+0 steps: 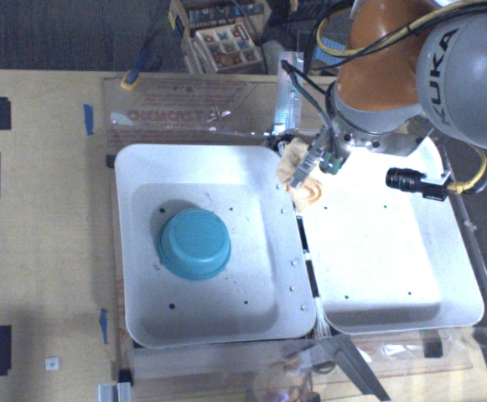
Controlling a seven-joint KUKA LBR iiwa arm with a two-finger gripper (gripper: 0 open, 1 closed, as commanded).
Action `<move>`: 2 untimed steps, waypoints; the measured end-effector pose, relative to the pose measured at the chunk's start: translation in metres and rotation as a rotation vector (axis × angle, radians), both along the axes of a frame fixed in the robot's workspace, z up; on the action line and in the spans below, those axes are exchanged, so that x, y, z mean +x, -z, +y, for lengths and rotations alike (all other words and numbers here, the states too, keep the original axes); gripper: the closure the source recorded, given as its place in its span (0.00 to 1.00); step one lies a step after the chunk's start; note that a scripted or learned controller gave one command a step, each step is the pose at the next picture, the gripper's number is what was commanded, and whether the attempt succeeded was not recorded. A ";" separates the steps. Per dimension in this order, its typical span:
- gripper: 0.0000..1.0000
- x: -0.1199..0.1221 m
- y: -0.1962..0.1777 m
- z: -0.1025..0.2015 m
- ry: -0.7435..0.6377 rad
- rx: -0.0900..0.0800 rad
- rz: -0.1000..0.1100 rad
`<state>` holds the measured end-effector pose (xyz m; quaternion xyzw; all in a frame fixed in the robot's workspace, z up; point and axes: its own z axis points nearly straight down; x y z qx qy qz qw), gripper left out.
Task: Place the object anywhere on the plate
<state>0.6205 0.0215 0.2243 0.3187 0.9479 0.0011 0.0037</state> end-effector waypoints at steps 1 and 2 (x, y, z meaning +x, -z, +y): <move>1.00 0.017 -0.009 0.055 -0.400 -0.001 -0.001; 1.00 0.026 -0.004 0.105 -0.647 -0.002 -0.003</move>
